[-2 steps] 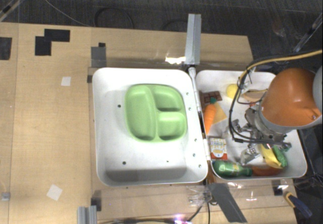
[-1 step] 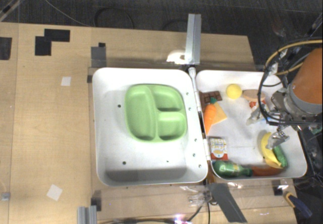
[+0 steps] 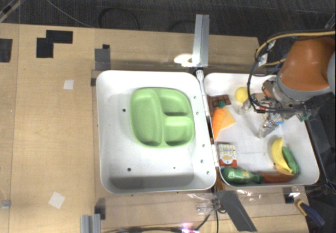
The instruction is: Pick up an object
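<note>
**Operator:** Report tool state and target position.

**Technician:** The gripper [image 3: 268, 127] hangs over bare floor in the right bin [image 3: 310, 137]. Whether its tips are spread or closed cannot be told from this angle; nothing shows between them. The nearest candidate is the banana [image 3: 278, 154], just below the tool, lying against a green vegetable [image 3: 290, 159]. A lemon [image 3: 241, 94] sits to the upper left. An orange wedge [image 3: 222, 119], a small carton [image 3: 227, 154] and a green bottle [image 3: 242, 176] lie along the bin's left wall and bottom edge.

**Operator:** Recommended procedure?

**Technician:** Select 1 item. My judgement: take the banana. Centre over its mid-length, set the tips across its narrow width, and descend fully before closing. Keep clear of the vegetable; a double contact would likely spoil the lift. The left bin [image 3: 115, 174] holds a green divided tray [image 3: 160, 116].
</note>
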`<state>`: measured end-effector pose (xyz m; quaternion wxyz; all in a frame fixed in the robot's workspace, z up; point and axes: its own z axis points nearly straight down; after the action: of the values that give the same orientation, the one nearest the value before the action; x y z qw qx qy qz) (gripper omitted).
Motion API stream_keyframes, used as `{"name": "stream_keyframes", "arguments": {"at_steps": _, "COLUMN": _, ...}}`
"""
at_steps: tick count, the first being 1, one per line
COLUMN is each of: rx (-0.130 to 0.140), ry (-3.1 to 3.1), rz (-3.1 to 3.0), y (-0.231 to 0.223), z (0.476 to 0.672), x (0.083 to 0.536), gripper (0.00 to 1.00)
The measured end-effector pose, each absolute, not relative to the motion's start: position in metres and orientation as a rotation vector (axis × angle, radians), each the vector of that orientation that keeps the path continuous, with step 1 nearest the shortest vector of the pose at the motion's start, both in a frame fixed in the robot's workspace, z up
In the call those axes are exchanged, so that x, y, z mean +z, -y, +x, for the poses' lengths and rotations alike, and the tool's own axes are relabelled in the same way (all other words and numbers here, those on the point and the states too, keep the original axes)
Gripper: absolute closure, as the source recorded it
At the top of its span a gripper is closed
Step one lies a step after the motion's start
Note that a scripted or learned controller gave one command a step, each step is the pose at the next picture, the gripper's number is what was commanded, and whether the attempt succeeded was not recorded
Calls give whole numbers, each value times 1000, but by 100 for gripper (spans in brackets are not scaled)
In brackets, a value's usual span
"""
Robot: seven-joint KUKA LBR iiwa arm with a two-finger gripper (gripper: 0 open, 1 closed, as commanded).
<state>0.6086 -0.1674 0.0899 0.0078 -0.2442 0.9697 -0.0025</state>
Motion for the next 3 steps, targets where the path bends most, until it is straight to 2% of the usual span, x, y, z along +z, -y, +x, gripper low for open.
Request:
{"name": "stream_keyframes", "arguments": {"at_steps": 1, "rx": -7, "ry": -3072, "rz": -579, "y": 163, "z": 543, "x": 90, "gripper": 0}}
{"name": "stream_keyframes", "arguments": {"at_steps": 2, "rx": -9, "ry": -3100, "rz": -367, "y": 126, "z": 511, "x": 91, "gripper": 0}}
{"name": "stream_keyframes", "arguments": {"at_steps": 3, "rx": -16, "ry": -3029, "rz": -760, "y": 189, "z": 500, "x": 91, "gripper": 0}}
